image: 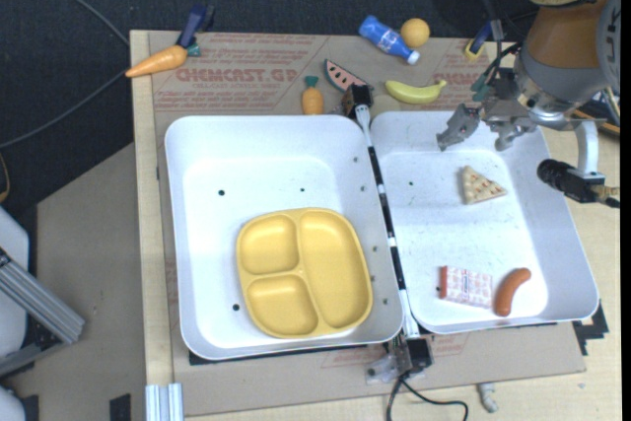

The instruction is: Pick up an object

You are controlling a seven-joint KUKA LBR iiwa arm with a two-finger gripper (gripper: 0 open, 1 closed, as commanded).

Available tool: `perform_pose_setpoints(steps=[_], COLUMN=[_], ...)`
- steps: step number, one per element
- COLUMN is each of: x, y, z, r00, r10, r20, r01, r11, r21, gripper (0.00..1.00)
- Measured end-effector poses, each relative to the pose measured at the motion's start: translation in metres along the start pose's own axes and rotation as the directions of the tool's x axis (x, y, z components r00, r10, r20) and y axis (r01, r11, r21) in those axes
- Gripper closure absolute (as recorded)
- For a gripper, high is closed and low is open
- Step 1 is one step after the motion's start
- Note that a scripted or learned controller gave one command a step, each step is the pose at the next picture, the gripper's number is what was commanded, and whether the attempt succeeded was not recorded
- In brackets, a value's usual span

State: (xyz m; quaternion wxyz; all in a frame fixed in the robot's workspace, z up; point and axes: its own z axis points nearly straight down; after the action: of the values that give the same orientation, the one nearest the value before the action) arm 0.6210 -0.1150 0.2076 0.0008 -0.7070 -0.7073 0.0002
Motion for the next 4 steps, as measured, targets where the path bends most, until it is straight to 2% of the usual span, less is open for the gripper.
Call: perform_pose_setpoints(steps=[1,2,3,4], x=[-0.040,-0.095,-0.060,-0.060], y=[-0.060,-0.014,-0.037,-0.036], z=[0.021,0.120,0.123,0.113], r00=[1.000,1.000,1.000,1.000], r10=[0.002,0.000,0.000,0.000], r20=[0.001,0.001,0.000,0.001], r01=[-0.002,0.000,0.000,0.000], r11=[1.000,1.000,1.000,1.000], r21=[0.001,-0.001,0.000,-0.003], gripper=[0.00,0.00,0.00,1.00])
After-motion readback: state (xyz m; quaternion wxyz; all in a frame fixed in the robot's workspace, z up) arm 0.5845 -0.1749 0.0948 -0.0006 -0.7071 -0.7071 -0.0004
